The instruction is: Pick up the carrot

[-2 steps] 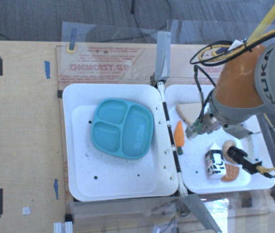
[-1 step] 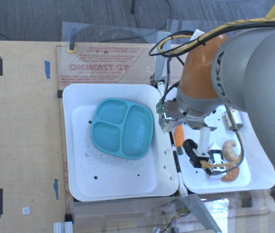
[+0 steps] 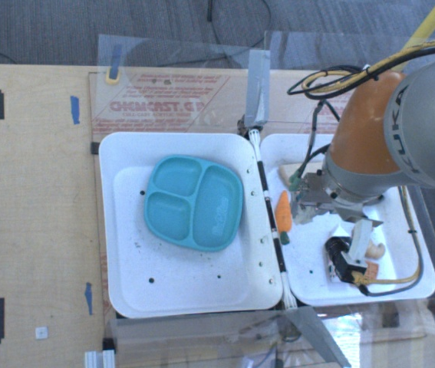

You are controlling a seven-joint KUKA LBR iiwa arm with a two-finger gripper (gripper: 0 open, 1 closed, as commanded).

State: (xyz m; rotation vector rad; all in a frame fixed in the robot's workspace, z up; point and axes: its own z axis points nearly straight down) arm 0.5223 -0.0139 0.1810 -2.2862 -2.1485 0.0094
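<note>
Nearest the lens loomed the arm [image 3: 424,121], grey with its orange band, reaching in over the right bin [image 3: 313,276] to the right of the wall between the bins [image 3: 269,228]. Left of that wall sat the left bin [image 3: 125,271], with a teal divided plate [image 3: 194,203] near its middle. The gripper [image 3: 304,204] hung low, close to the right of the wall, its lower part hidden beneath the wrist, so whether it was spread or clenched could not be told. The carrot [image 3: 283,211] lay in the right bin just beside the wall, beside the gripper and not visibly held. Its long axis ran nearly parallel to the wall, the narrower end toward the top of the view, with what looked like a green stub at the lower end. A good grasp would probably close across its width near the middle, with room left for the wall-side jaw.
</note>
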